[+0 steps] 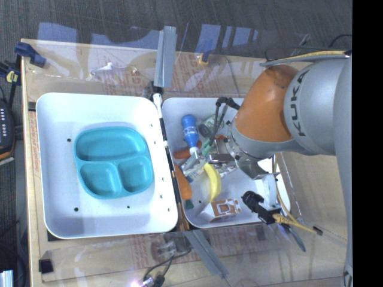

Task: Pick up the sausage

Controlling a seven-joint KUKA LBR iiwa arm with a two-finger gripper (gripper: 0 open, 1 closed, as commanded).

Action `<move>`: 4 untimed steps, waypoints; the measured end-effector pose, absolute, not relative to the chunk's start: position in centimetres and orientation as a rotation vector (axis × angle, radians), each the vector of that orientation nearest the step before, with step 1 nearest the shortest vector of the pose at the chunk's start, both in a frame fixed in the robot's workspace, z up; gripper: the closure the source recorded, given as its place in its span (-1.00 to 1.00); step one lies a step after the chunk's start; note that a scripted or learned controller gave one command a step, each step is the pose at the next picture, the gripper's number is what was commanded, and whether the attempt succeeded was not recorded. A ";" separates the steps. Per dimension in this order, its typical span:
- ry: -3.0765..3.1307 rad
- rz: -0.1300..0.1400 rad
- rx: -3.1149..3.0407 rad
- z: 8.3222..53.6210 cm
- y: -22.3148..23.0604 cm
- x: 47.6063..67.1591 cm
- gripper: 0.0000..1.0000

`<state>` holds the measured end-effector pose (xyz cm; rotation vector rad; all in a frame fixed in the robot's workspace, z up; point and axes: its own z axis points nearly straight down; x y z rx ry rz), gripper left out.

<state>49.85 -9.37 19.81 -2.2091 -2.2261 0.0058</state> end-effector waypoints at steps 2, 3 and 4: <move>-2.366 -0.010 -2.081 9.9 -14.3 57.0 -1.00; -2.561 -0.006 -1.842 9.9 -13.1 57.1 -1.00; -2.637 0.001 -1.706 11.5 -13.8 58.1 -1.00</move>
